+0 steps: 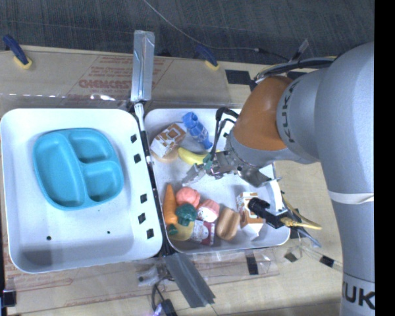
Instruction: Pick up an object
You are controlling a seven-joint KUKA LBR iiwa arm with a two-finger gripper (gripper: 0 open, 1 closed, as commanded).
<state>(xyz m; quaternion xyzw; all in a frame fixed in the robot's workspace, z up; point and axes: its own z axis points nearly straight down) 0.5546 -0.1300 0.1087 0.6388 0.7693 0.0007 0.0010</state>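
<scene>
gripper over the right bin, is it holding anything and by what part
Cannot be told: the gripper hangs low beside the banana, with nothing plainly between its tips.

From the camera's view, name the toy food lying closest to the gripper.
The yellow banana, lying just left of the gripper. The carrot, the pink piece and the hot dog lie lower in the bin.

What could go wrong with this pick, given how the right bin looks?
The gripper sits low among tightly packed toy food, right beside the banana, so its fingers may nudge neighbours rather than close on one item. The carrot lies against the bin wall, which leaves little room for fingers there.
</scene>
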